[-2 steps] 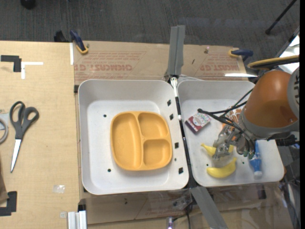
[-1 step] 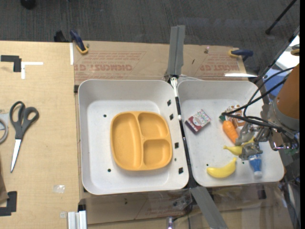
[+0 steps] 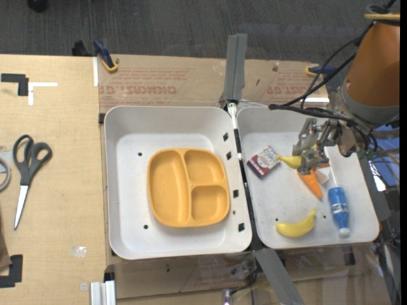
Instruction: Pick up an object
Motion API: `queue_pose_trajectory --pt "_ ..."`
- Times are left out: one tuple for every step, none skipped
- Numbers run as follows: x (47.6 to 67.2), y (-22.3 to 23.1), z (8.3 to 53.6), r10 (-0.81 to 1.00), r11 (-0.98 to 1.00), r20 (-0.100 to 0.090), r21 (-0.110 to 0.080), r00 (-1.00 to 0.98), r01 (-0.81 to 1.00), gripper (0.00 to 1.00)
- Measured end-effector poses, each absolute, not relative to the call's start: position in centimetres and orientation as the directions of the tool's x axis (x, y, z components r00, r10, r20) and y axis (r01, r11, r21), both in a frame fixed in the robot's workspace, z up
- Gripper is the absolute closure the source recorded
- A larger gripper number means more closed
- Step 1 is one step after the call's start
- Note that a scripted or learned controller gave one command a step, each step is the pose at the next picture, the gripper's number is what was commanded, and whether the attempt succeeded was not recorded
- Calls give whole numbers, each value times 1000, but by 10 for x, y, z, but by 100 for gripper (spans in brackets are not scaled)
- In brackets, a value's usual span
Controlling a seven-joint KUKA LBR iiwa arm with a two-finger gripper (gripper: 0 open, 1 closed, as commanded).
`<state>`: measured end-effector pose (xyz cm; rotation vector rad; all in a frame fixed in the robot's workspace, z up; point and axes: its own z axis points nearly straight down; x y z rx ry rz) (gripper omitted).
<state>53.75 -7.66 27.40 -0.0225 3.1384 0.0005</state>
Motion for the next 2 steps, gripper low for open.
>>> queue_pose_trajectory --pt "587 -30 272 -85 996 -4 0 -996 -85 100" --pt "594 -108 103 35 999 -2 0 -999 35 100"
